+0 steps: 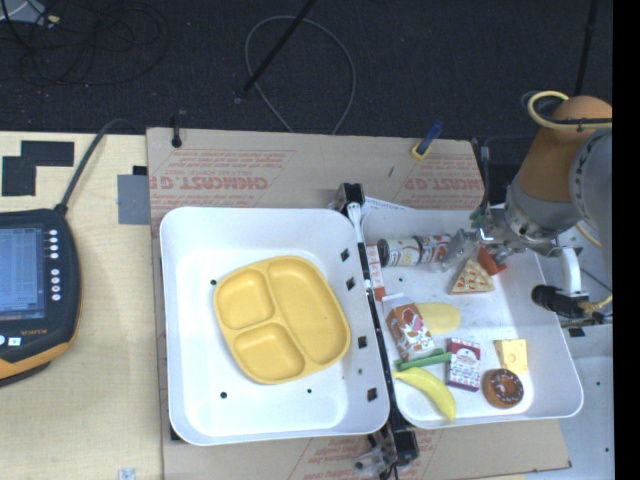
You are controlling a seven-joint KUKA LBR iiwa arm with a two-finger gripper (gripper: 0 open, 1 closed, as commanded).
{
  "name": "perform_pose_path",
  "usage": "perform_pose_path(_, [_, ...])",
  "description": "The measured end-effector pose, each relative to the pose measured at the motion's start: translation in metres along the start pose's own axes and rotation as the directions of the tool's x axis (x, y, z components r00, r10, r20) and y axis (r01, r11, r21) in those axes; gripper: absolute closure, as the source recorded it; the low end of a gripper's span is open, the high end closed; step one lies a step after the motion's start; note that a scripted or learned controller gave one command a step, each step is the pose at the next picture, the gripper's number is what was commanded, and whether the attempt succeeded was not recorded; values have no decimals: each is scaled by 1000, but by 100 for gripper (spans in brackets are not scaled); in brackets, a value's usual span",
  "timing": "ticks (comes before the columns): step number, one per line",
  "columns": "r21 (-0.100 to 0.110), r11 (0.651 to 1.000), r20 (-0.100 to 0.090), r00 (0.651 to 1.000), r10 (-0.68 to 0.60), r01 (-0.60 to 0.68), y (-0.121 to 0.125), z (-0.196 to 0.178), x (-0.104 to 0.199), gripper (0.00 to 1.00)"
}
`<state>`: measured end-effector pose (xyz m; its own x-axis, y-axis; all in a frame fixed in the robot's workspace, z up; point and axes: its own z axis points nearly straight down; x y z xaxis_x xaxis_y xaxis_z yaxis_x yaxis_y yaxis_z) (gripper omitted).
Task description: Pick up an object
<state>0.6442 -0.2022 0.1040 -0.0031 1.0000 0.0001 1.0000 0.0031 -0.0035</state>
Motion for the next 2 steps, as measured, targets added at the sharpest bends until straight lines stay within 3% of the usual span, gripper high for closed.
perform_pose_path(1, [8, 1000, -6, 1000, -7, 7, 2, 11, -8, 0])
perform_pose_path(2, [-1, 1000, 8, 1000, -4, 4, 2, 0, -13, 100])
